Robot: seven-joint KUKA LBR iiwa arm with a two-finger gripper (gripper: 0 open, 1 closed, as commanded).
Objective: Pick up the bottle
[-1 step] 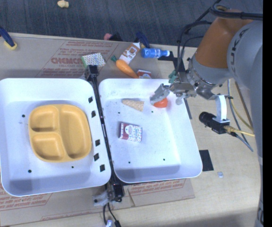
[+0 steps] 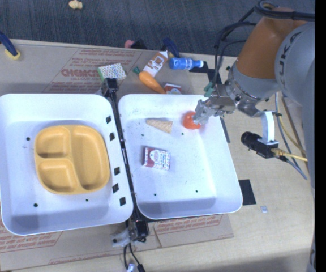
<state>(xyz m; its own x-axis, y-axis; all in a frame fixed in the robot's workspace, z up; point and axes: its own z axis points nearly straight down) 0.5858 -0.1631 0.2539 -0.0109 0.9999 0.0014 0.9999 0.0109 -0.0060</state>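
Looking down from above: the gripper [image 2: 204, 113] hangs over the right bin's [image 2: 219, 174] far right corner, right on top of a red tomato [image 2: 191, 121]. Can't tell how the jaws stand from this angle, honestly. The bottle [image 2: 183, 64], blue, lies on the cardboard outside the bins, up beyond the jaws and a bit left. A carrot [image 2: 150, 82] sits further left of it. In the bin, left of the jaws, there's a wedge [image 2: 159, 124], and a small carton [image 2: 157, 158] below. The yellow tray [image 2: 71, 158] is in the left bin [image 2: 7, 152].
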